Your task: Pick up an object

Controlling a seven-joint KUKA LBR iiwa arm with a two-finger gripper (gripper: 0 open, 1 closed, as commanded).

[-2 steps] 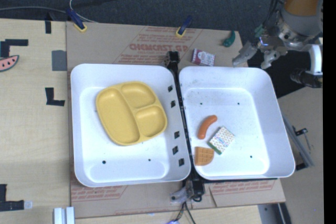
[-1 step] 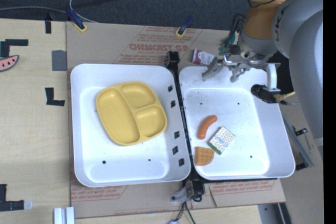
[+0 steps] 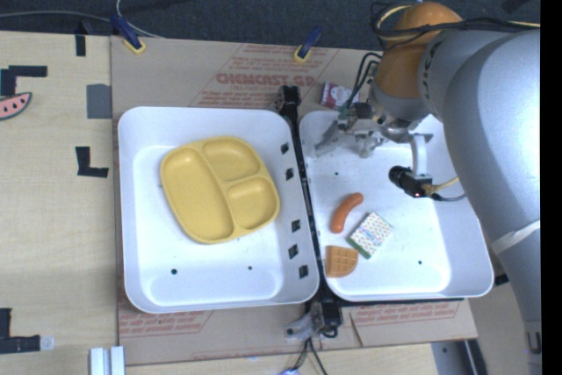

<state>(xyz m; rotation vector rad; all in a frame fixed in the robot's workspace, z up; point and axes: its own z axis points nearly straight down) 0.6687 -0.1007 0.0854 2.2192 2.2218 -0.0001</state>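
Observation:
In the right bin [image 3: 439, 272] lie an orange sausage [image 3: 347, 211], a small white and green packet [image 3: 371, 234] and a tan waffle piece [image 3: 342, 260], all close together near the bin's front left. My gripper [image 3: 347, 142] hangs over the back left corner of that bin, well behind the sausage. Its fingers [image 3: 327, 141] are spread open with nothing between them. The grey arm and its orange band [image 3: 413, 44] cover the bin's back right part.
The left bin [image 3: 145, 277] holds a yellow divided plate [image 3: 221, 187]. A small red and white wrapper [image 3: 332, 94] lies on the cardboard behind the right bin. A black clip [image 3: 288, 97] sits where the bins meet. Blue-yellow clamps [image 3: 306, 46] hold the cardboard's back edge.

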